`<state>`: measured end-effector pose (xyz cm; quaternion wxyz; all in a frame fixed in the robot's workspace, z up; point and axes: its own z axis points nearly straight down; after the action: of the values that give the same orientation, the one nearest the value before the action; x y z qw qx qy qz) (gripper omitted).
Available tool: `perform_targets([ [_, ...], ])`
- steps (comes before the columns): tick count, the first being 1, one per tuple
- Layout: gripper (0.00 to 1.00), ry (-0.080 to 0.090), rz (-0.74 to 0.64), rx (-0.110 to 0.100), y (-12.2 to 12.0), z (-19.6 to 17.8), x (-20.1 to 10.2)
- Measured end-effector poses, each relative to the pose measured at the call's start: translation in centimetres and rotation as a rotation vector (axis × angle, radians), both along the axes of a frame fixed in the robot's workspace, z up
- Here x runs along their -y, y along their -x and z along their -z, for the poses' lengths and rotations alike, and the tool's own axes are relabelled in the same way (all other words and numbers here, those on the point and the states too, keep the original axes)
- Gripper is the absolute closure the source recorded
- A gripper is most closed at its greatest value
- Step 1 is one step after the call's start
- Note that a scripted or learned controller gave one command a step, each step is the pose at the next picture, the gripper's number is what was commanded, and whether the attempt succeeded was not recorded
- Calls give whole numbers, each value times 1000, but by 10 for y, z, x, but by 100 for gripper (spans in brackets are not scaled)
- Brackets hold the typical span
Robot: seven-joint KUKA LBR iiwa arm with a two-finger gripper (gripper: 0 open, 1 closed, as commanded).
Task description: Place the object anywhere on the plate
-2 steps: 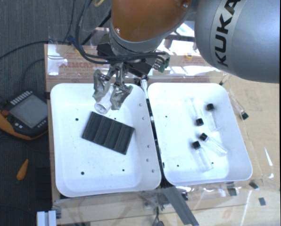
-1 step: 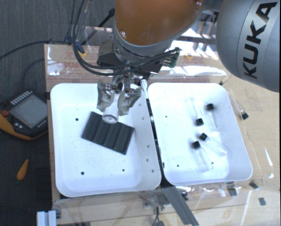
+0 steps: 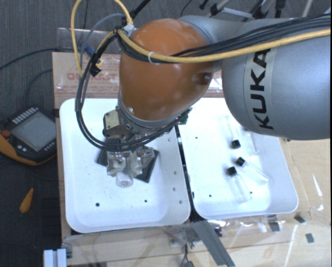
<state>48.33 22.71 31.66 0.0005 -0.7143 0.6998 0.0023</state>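
From my remote seat I see the arm (image 3: 277, 77) come in from 3 o'clock and bend down over the left bin (image 3: 88, 196), its orange band (image 3: 163, 65) bulking large at the middle of the view. The gripper (image 3: 124, 170) hangs low at about 7 o'clock from the view's centre, directly above a dark plate (image 3: 149, 170) that lies near the middle of that bin. The plate's corners poke out from under the gripper at 9 o'clock and at 4 o'clock of it. I cannot tell whether the gripper stands wide or narrow, since its own metal body hides the tips. A pale round shape shows at its lower end, and I cannot tell whether that is part of the tool or something carried. The loose things I can make out sit in the right bin (image 3: 210, 202), well apart from the plate. At about 4 o'clock from the view's centre there are three small black pieces (image 3: 240, 162) in a loose cluster, lying among see-through clear pieces (image 3: 255, 174) that are hard to outline against the white. Off the bench at 9 o'clock a pendant (image 3: 29, 133) with a grey screen rests on the floor. A yellow cable (image 3: 79, 15) loops up from the wrist towards 11 o'clock.
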Motion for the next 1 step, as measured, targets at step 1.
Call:
perform_targets([
  [1,100,-2,-142,4,-87,-105,-7],
])
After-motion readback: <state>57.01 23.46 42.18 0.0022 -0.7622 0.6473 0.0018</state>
